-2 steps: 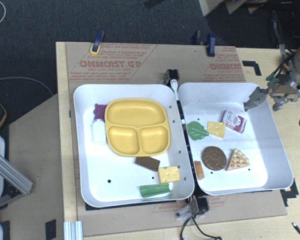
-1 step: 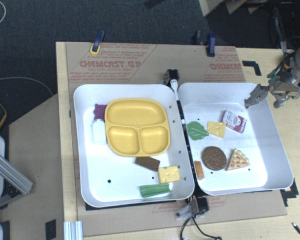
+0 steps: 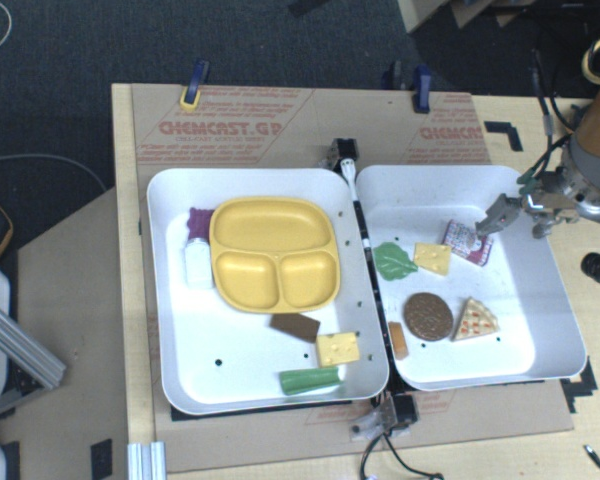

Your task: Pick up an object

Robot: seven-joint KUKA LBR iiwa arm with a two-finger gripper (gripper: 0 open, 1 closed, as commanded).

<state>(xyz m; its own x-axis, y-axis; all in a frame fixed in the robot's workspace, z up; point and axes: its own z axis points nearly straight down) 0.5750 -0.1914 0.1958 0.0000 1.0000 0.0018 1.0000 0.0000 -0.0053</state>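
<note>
Near the middle of the right bin [image 3: 555,298]: a brown disc [image 3: 427,316], flat on the white floor, taken here as the landmark.

Up and to the right of the brown disc: the gripper [image 3: 515,226], low over the bin's far right part. Splayed wide, with nothing between the two fingers. Left fingertip just beside a pink packet [image 3: 467,240]; hard to say whether touching it.

Straight above the brown disc, near it: a yellow cheese block [image 3: 433,258], at the packet's lower left.

Up and left of the brown disc: a green leaf [image 3: 393,261].

Just right of the brown disc: a pizza slice [image 3: 475,320].

Down and left of the brown disc, close by: a small orange piece [image 3: 398,340].

Well to the left of the brown disc, in the left bin [image 3: 165,298]: a yellow divided plate [image 3: 275,251].
</note>
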